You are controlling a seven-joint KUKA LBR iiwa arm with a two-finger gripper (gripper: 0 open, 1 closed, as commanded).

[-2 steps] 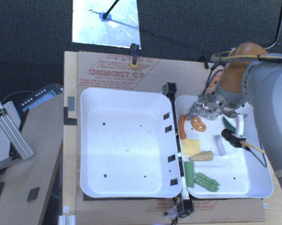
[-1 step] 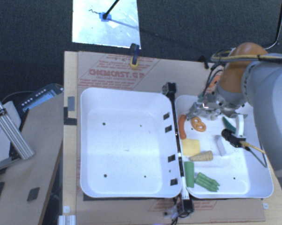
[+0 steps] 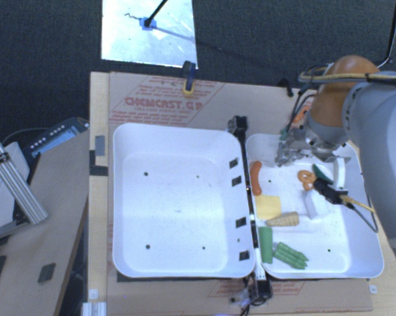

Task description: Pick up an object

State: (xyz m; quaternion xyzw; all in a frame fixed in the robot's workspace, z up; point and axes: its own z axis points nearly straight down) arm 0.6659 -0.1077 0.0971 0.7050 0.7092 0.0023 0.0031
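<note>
My gripper [image 3: 286, 156] hangs over the far left part of the right bin [image 3: 364, 259], with nothing visibly in it. Just left of and below it lies an orange sausage-shaped piece [image 3: 255, 177]. To its right sits a small orange ring-shaped piece [image 3: 306, 179], beside a green piece [image 3: 322, 171] and a white piece [image 3: 311, 205]. Nearer the front lie a yellow block [image 3: 268, 206], a beige piece [image 3: 284, 221], a green cylinder [image 3: 265, 244] and a green bundle [image 3: 291, 255].
The left bin [image 3: 127, 203] stands beside the right one, with a black clipped divider [image 3: 244, 189] between them. Both rest on a cardboard sheet [image 3: 161, 100]. The grey arm [image 3: 377, 116] comes in from the upper right above the right bin's far edge.
</note>
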